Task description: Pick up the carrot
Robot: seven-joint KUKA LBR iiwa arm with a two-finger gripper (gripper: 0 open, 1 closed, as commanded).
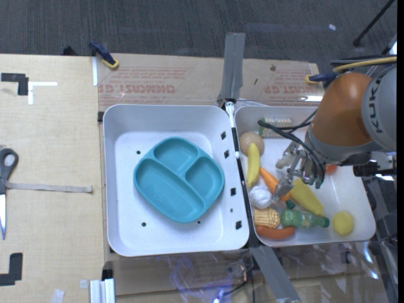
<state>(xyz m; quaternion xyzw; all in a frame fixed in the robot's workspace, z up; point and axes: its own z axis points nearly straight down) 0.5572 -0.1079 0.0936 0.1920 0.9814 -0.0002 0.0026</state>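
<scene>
The carrot is a small orange spear lying at a slant in the right bin, between a banana and a yellow pepper. My gripper hangs low over the carrot's lower right end, reaching in from the right under the orange wrist band. The gripper body hides that end of the carrot, and I cannot see whether anything is gripped.
Toy food crowds the carrot: a banana, brown potato, white garlic, corn, green bottle, yellow pepper, lemon and red pepper. The left bin holds a blue divided plate.
</scene>
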